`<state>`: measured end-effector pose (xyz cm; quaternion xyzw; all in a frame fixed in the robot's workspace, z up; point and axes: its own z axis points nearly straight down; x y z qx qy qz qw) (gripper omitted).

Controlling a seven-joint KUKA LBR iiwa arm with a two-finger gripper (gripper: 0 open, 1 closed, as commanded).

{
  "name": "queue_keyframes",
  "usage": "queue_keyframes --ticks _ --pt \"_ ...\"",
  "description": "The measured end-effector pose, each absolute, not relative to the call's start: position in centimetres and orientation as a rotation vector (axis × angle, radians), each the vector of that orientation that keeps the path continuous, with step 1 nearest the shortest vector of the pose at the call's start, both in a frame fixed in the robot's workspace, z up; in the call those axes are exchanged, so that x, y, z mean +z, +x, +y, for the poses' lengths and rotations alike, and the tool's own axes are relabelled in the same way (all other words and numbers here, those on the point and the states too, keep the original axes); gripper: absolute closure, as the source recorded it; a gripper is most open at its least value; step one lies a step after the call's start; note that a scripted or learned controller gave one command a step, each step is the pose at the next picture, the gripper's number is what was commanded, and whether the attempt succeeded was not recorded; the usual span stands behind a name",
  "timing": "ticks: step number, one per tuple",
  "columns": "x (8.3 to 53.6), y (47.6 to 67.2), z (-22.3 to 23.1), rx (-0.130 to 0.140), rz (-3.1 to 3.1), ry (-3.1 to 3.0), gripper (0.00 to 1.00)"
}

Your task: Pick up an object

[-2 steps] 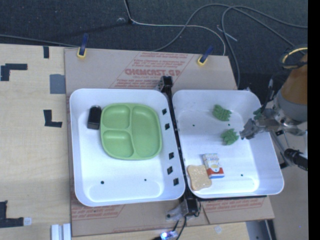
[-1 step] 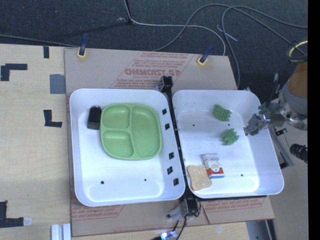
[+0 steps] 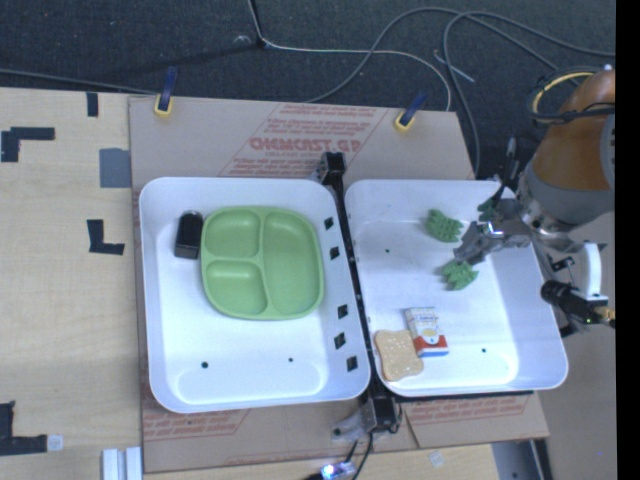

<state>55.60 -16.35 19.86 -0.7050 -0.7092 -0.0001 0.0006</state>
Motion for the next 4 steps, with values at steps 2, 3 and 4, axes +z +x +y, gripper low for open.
queue_keyframes --ticks 2,3,4 --pt "21.1 56.9 -5.7 -0.001 -2.228 -2.213 1.0" --pt "21.4 57.2 -0.7 0.001 -2.227 -2.213 1.0" --pt "22.6 58.6 4.5 -0.002 -2.228 -2.213 1.0"
